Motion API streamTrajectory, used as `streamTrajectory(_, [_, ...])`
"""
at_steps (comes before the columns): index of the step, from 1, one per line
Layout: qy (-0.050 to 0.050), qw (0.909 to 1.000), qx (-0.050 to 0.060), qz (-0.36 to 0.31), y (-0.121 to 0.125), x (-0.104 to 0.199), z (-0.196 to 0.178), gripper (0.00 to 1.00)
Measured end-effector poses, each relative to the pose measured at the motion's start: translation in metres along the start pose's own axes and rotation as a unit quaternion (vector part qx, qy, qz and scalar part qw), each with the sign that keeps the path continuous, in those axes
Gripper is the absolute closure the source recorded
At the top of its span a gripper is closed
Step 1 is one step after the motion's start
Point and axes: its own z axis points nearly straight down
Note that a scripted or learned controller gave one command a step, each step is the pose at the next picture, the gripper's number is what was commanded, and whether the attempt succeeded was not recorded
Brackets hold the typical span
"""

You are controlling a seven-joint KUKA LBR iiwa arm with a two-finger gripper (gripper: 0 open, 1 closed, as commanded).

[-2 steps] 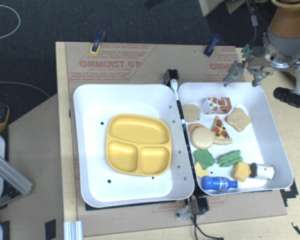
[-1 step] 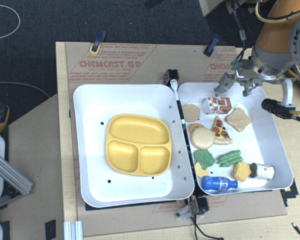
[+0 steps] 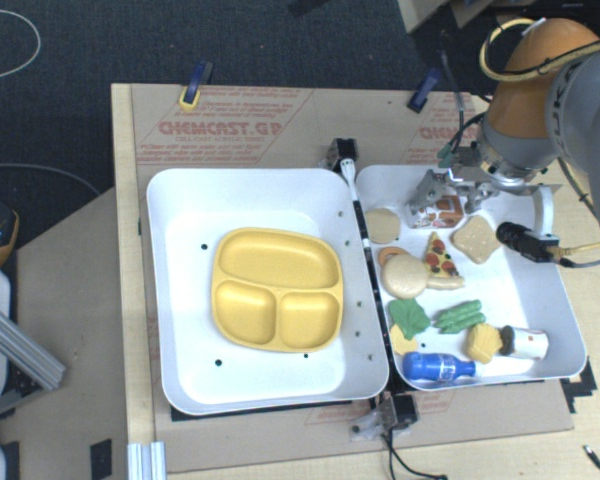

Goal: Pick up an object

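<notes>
Objects: toy food lies crowded in the right bin (image 3: pixel 570 318).
Nearest edge: a blue bottle (image 3: pixel 438 368) lies on its side, with a yellow chunk (image 3: pixel 483 342) and a white cylinder (image 3: pixel 525 343) just behind it.
Middle: green beans (image 3: pixel 458 316) and a green leaf (image 3: pixel 408 317) sit beside a round bun (image 3: pixel 403 274) and a pizza slice (image 3: pixel 440 256).
Farther: a bread slice (image 3: pixel 474 239) and a tan disc (image 3: pixel 383 225).
Gripper: gripper (image 3: pixel 438 203) hangs low at the bin's far end, over a red-and-white piece (image 3: pixel 446 209); whether its fingers grip it cannot be told.
Left bin (image 3: pixel 180 298): holds a yellow divided tray (image 3: pixel 276 288).
</notes>
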Motion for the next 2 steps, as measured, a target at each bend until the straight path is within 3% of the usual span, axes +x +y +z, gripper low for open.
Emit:
streamTrajectory(1, [-0.003,0.9999,-0.01,0.001,0.005,-0.002,0.024,0.0])
streamTrajectory(2, [-0.001,0.9999,-0.014,-0.001,0.008,0.002,0.013,1.0])
